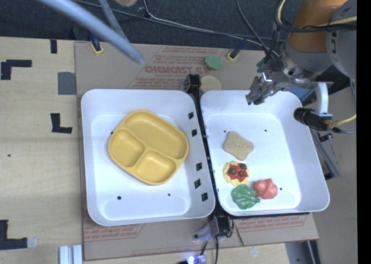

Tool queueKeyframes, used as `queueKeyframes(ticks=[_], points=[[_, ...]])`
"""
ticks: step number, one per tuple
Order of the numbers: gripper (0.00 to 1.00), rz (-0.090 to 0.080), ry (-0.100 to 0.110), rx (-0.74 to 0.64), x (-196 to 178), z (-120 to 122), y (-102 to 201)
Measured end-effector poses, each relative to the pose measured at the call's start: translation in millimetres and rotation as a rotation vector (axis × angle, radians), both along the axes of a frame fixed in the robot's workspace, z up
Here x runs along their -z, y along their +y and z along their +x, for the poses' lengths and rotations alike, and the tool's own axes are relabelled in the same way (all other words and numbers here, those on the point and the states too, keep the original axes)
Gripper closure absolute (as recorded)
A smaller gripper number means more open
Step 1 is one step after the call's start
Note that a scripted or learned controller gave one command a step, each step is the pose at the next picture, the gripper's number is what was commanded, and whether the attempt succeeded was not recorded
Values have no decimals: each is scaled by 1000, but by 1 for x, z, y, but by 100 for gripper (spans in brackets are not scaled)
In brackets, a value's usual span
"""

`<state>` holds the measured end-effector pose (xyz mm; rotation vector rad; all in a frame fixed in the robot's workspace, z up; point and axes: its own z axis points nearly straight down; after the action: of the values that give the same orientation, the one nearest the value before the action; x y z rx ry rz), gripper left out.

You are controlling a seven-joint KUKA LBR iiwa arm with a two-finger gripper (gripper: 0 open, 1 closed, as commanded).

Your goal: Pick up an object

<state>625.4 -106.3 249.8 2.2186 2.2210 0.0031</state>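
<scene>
Two white bins (93, 158) are sitting side by side on a cardboard sheet (168, 66) over a wooden bench (35, 153), while the gripper (259, 94), state unclear, is hovering at one o'clock.

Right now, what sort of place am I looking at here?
Probably a robot test bench in a lab. Two white bins sit on taped cardboard, one with a yellow divided plate, the other with toy food like a green piece, and a cabled arm's pincer hangs above.
</scene>
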Motion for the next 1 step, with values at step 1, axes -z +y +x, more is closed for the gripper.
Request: queueKeyframes(ticks=[1], points=[[100, 1, 4, 0, -21, 0, 0]])
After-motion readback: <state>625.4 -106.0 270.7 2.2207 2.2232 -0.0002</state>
